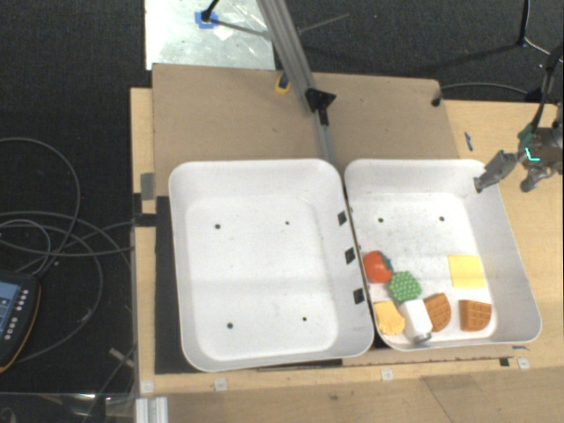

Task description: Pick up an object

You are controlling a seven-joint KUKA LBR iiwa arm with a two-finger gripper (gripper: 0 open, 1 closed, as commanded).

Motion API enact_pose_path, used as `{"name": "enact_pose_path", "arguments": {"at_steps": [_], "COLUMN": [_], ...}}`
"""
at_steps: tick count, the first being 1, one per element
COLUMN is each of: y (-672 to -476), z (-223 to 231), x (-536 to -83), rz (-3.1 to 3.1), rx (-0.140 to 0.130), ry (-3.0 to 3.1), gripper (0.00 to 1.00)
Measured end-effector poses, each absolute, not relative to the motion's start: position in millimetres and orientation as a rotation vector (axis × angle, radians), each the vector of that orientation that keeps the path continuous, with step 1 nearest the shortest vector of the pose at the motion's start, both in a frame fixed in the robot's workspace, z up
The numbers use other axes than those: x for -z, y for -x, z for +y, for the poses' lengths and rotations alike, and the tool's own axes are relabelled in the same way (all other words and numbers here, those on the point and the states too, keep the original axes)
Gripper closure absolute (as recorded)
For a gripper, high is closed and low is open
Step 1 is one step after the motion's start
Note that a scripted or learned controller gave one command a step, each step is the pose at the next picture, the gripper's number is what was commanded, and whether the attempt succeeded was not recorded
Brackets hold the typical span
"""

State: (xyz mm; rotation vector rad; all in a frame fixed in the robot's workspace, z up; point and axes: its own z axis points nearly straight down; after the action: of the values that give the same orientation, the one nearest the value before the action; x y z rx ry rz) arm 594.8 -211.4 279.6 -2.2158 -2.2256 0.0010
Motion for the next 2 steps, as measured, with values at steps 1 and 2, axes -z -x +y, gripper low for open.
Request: {"name": "enact_pose_path", "arguments": {"at_steps": [1, 2], "y": [-595.5, -594.2], "z": [-211, -205], "x": [-282, -238], "rz": [-2.230, -2.226], "rx": [0.001, -0.001], "ry": [2.216, 2.216], "gripper": [0.00, 0.00]}}
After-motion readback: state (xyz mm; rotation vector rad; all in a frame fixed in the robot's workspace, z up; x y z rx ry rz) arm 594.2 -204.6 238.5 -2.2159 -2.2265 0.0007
